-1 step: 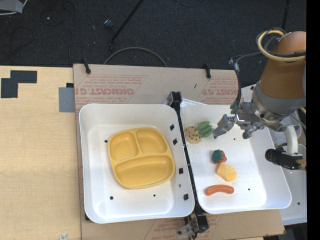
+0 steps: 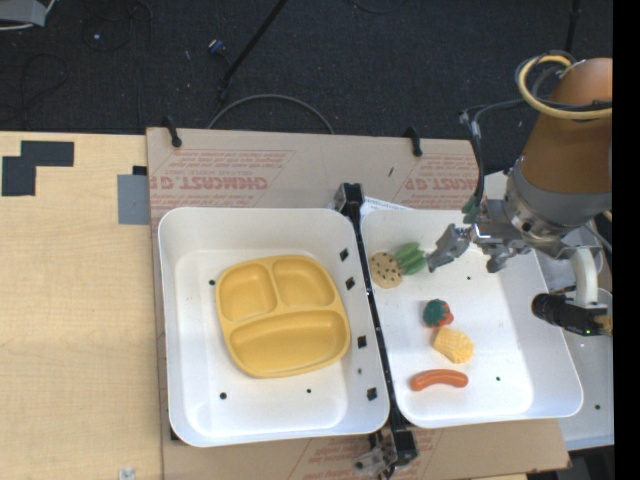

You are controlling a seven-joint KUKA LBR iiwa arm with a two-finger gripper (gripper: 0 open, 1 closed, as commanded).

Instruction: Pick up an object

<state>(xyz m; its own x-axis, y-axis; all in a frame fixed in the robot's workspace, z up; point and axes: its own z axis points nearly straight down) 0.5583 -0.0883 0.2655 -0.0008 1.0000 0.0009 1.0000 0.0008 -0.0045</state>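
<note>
You have 2 shallow white bins side by side, split by a black divider (image 2: 365, 308) that serves as your landmark. Left of the divider, the left bin (image 2: 190, 268) holds a yellow tray (image 2: 283, 314) with 3 compartments, lying flat near the middle of that bin.

Right of the divider, the right bin (image 2: 540, 368) holds the toy food. A round tan cookie (image 2: 386, 269) lies just right of the divider, touching or nearly touching a green leafy piece (image 2: 410, 258) on its far side. Farther right of the divider and lower sits a small item with a teal top and a red base (image 2: 437, 314), probably a toy fruit or vegetable, though it is too small to name. Just below it lies a yellow corn piece (image 2: 453, 345), and below that a red-orange sausage (image 2: 439, 379) lies crosswise.

The gripper (image 2: 470, 251) hangs over the upper part of the right bin, well right of the divider. Its 2 fingers are spread apart, with the nearer fingertip (image 2: 441, 258) just beside the green leafy piece, and nothing sits between them. The arm's orange band (image 2: 565, 148) shows above it.
</note>
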